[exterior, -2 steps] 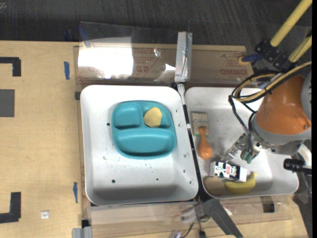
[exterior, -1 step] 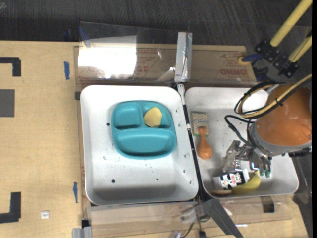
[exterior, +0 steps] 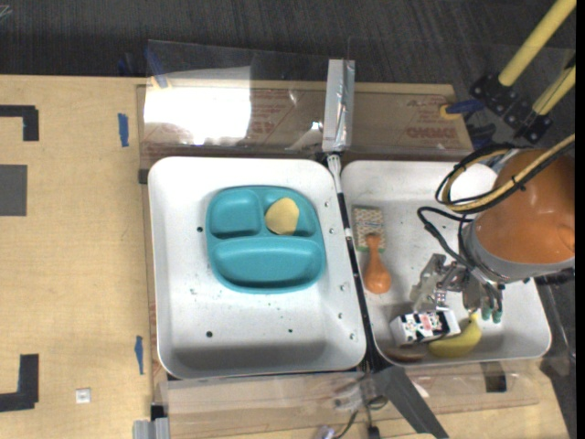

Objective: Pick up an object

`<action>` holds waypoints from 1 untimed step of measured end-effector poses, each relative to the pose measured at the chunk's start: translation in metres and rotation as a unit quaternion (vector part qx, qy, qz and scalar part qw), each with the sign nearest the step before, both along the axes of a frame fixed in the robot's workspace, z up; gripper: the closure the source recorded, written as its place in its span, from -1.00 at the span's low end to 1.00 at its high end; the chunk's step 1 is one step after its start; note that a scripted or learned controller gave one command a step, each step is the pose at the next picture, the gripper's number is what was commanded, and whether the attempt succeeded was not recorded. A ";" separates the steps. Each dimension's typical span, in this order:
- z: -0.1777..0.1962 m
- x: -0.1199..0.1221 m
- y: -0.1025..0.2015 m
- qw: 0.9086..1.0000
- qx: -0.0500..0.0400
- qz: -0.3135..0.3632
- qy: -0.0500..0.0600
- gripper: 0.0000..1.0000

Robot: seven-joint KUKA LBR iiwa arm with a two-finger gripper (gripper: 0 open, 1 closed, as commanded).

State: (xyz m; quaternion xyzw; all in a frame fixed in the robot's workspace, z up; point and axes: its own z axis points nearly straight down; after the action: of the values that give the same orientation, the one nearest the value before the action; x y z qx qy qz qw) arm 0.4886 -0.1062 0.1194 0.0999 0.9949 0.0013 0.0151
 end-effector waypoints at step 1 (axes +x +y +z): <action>0.014 -0.008 -0.014 0.999 0.001 -0.038 0.012 1.00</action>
State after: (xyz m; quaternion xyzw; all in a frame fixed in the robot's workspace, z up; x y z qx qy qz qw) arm 0.4809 -0.1206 0.1333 0.1375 0.9905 0.0005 0.0031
